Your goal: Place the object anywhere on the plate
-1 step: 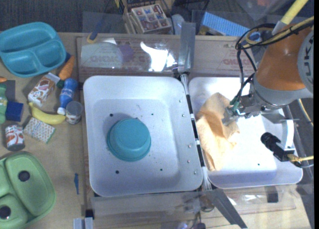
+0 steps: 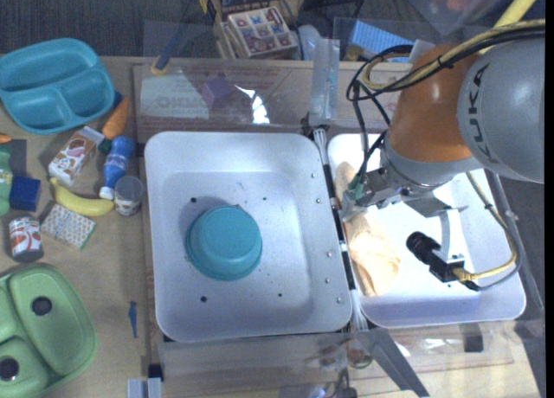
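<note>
Near the front of the right bin (image 2: 485, 305), against its left wall: a pale tan lump (image 2: 377, 254), maybe cloth. Likely soft, light and floppy. Best pinched at a raised fold in the middle. Next door in the left bin (image 2: 294, 171): the blue plate (image 2: 225, 240). Farther back, just beyond the lump: the gripper (image 2: 357, 190). Cannot tell if open or shut.

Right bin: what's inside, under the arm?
A pale tan object lies by the right bin's left wall. The arm covers the bin's upper part, so anything beneath it is hidden.
</note>
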